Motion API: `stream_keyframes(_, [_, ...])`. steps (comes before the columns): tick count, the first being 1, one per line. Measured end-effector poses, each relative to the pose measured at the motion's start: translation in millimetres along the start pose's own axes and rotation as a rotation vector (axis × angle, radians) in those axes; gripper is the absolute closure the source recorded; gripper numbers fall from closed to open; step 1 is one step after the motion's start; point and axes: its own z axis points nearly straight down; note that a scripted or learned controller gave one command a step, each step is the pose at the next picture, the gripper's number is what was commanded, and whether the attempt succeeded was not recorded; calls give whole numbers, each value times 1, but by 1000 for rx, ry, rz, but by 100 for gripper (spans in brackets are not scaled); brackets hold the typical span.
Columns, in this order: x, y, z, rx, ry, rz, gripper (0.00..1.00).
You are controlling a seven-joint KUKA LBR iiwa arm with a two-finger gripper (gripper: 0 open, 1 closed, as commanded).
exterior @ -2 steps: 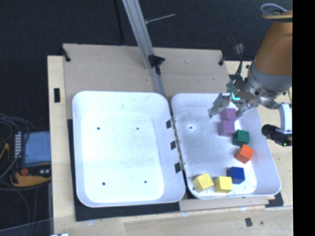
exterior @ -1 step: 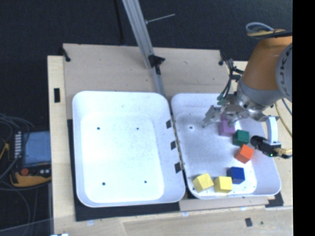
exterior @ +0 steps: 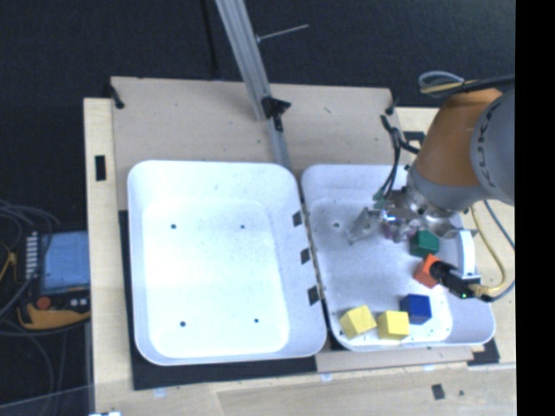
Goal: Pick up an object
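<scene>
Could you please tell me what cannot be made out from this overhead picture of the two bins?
- Gripper: small and blurred in the camera view, so whether it holds anything cannot be told.
- Green block and orange block: partly covered by the arm's wrist and cabling; full shapes hidden.
- Right bin: its far right side is hidden under the arm.
</scene>
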Motion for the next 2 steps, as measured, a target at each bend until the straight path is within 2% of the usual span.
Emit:
stream_keyframes(1, [-1,-1,53,0,0,0,0])
stream_keyframes(2, [-3,1,39,-9,-1,7,100])
